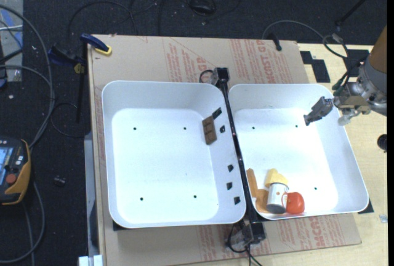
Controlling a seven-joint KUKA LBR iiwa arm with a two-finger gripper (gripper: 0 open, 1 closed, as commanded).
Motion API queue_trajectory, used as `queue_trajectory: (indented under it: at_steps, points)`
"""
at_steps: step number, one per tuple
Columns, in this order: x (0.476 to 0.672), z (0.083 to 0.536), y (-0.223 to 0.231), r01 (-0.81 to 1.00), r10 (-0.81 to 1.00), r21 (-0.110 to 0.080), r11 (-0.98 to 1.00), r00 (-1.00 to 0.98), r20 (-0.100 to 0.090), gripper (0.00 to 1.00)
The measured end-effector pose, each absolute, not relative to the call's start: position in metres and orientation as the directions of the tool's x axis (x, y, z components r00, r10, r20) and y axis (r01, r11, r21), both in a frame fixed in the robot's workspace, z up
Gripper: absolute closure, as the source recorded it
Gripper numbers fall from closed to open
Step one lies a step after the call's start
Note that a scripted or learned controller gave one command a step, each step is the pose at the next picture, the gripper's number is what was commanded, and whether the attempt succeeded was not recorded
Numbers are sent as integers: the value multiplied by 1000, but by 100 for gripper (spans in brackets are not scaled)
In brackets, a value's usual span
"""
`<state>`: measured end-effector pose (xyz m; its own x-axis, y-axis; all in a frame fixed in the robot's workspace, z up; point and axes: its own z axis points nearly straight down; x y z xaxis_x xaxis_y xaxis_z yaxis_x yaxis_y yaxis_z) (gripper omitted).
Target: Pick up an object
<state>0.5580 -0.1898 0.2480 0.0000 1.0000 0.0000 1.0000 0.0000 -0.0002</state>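
Note:
My gripper (319, 111) hangs over the far right part of the right bin (289, 148), with nothing seen in it. At that bin's near edge lie a red ball-like object (296, 202), a white and yellow cup on its side (277, 189) and an orange stick (253, 183) against the left wall. These things sit well below and to the left of the gripper. A brown block (210, 130) rests in the left bin (123, 148) near its right wall.
The grey arm (372, 80) enters from the right edge above the right bin's far corner. A black divider with clips (231, 135) runs between the bins. Cables and a yellow-blue clamp (96, 44) lie beyond the bench's far side.

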Motion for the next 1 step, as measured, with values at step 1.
queue_trajectory:
  at_steps: [1]
  points:
    - [525,308,-158,1000,1000,5,2,-2,0,0]
